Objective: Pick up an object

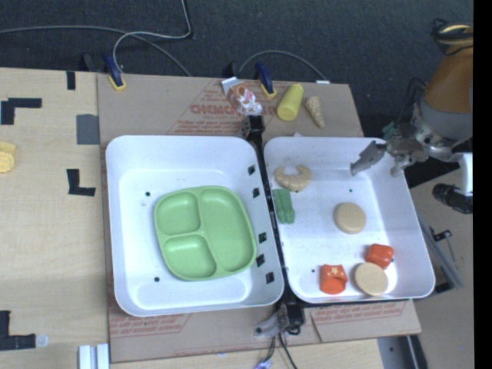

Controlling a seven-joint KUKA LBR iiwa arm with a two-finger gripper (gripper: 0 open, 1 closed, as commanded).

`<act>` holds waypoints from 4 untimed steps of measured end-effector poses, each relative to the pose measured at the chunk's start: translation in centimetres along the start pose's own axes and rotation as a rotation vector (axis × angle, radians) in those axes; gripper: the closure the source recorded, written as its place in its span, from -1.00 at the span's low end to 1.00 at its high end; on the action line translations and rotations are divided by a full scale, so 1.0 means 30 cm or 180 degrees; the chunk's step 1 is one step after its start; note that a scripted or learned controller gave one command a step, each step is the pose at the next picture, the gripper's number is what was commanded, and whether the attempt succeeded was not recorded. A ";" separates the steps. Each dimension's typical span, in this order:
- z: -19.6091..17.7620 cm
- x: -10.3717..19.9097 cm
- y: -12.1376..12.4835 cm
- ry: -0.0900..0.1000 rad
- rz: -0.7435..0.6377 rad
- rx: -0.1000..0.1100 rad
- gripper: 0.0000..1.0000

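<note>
Object candidates sit in the right bin (400, 206), frame's right: tan croissant (293, 177), beige disc (350, 218), both light and rigid, I judge; I'd grip across their width. My pincer (382, 157) hovers spread, upper right, holding nothing.

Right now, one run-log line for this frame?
gripper: open, nothing held, over right bin top-right | right bin: croissant, green piece, round cookie | left bin: green divided plate

Dark carpet floor (323, 21); cardboard-covered bench (192, 110).
</note>
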State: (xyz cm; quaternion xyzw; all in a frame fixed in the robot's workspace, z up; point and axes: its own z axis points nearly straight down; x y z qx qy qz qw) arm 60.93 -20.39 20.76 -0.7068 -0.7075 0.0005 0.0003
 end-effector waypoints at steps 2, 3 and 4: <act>0.404 0.110 -0.173 0.0000 -0.0001 -0.0010 -1.00; 0.371 0.108 -0.172 -0.0007 0.0000 -0.0014 1.00; 0.405 0.341 0.013 0.0001 -0.0007 -0.0018 1.00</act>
